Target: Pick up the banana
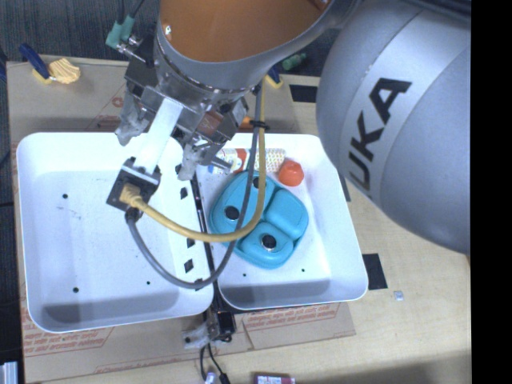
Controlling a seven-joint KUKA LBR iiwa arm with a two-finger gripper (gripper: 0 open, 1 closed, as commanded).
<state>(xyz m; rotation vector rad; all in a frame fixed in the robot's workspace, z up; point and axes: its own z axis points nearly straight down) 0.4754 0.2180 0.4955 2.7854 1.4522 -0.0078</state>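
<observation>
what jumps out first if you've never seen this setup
The huge grey and orange arm fills the top and right, its end effector hanging over the ridge between the two white bins. Next is the bright blue plastic object in the right bin, with a small orange piece beside it.

Black letters "UKA" on the grey arm housing (400,110).

The arm (400,110) was a fat grey casing lettered "UKA" in black, with a broad orange band (232,14) above the wrist. Below sat metal brackets and the gripper (156,146) — a yellow cable (200,230) and a grey one looped from a small black box (132,186).
</observation>
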